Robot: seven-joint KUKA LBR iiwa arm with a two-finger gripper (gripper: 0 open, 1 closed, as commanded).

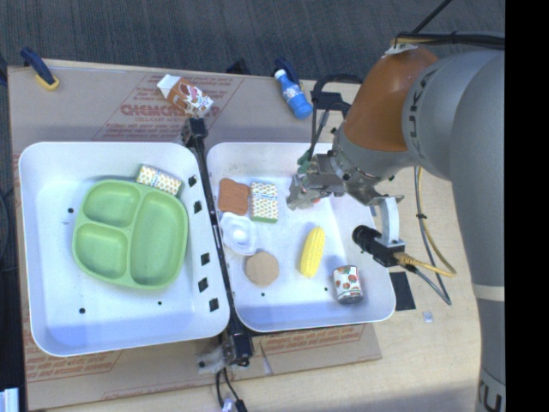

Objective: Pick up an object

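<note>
My gripper (302, 194) hangs over the right bin (283, 316), just above and right of its middle. Below it lies a yellow corn cob (312, 251). To its left sit a patterned packet (264, 201) and a brown square slice (233, 196). A white cup-like piece (238, 232) and a round tan cookie (262, 269) lie lower left. A small red-and-white can (346, 283) rests near the bin's lower right corner. I see nothing between the fingers.
The left bin (43, 256) holds a green divided plate (131, 232) and a small patterned packet (159, 179) at its top edge. A snack wrapper (185, 96) and a blue bottle (294, 94) lie on the bench behind the bins.
</note>
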